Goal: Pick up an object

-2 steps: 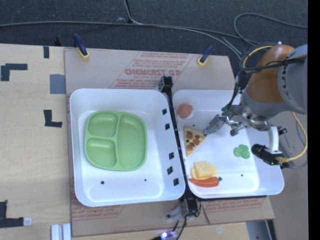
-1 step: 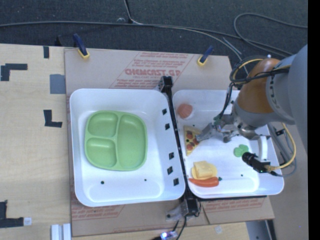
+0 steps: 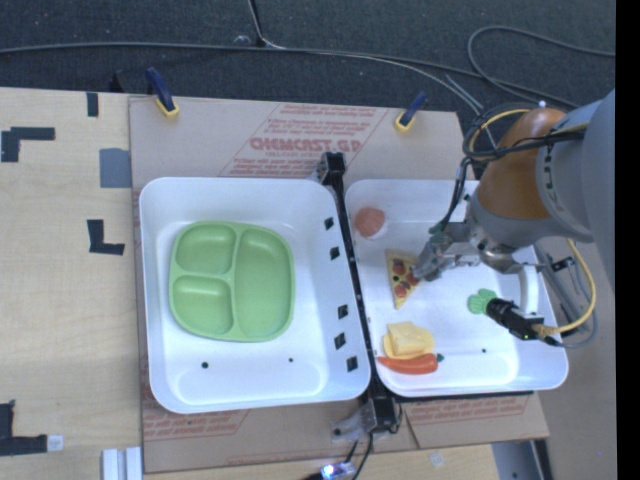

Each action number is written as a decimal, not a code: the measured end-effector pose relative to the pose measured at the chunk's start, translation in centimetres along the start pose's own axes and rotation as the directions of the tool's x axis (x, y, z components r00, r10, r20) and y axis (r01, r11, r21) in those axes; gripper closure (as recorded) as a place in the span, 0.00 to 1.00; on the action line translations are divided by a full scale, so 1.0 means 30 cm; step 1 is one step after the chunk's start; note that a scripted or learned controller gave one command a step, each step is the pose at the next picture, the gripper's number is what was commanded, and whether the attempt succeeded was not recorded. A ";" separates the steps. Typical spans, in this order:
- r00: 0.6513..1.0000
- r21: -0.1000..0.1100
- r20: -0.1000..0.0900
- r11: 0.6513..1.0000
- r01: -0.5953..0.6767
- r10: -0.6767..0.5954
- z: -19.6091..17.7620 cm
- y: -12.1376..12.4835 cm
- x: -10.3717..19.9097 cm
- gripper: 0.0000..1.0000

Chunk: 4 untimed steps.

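The right bin (image 3: 520,373) holds a pink round piece (image 3: 370,220), a pizza slice (image 3: 401,277), a yellow cheese wedge (image 3: 408,339), a red chili pepper (image 3: 409,364) and a small green piece (image 3: 481,301). My gripper (image 3: 432,264) reaches down into this bin from the right. Its tip sits at the right edge of the pizza slice, touching or nearly touching it. Nothing visibly hangs from the gripper.
The left bin (image 3: 165,368) holds a green divided plate (image 3: 232,280). A black divider (image 3: 345,268) with clips runs between the bins. Cables (image 3: 560,318) loop beside the arm at the right. Two clamps (image 3: 163,93) hold the cardboard at the back.
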<state>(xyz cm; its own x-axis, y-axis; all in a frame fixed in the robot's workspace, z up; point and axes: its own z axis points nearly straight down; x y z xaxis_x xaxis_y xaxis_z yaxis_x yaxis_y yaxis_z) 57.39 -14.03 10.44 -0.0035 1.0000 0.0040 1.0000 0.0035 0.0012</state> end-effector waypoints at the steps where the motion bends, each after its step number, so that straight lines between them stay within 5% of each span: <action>1: 1.000 -0.004 0.005 1.000 -0.002 0.002 -0.205 0.016 -0.015 1.00; 3: 1.000 -0.004 0.005 1.000 -0.002 0.002 -0.559 0.023 -0.013 1.00; 4: 1.000 0.001 0.003 1.000 0.002 -0.002 -0.559 0.023 0.158 1.00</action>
<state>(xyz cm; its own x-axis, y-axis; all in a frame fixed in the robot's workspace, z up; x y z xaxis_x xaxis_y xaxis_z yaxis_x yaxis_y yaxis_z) 58.05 -9.37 27.24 -0.0059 1.0000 0.0006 1.0000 0.0059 -0.0002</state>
